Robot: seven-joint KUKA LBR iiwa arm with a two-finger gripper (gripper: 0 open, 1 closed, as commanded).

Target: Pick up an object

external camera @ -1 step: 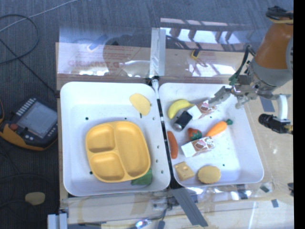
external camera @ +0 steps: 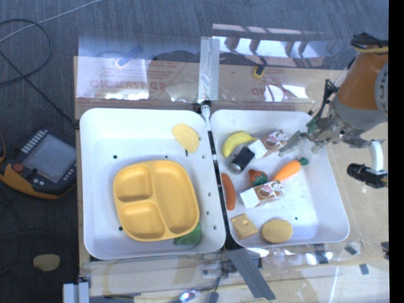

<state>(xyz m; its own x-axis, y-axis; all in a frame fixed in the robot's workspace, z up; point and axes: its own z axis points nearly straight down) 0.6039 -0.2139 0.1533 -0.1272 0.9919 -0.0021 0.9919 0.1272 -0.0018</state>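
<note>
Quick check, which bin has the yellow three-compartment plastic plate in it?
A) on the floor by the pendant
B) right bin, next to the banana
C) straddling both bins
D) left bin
D: the yellow three-compartment plastic plate lies flat inside the left white bin, with its right edge short of the divider between the bins; the yellow banana is in the right white bin.

A yellow three-compartment plastic plate (external camera: 156, 199) is seen in the white left bin (external camera: 95, 169). In the white right bin (external camera: 328, 201), a yellow banana (external camera: 235, 141), an orange carrot with green tip (external camera: 289, 169) and a red-orange sausage (external camera: 228, 190) are shown. The arm (external camera: 361, 84) is banded orange.
</note>
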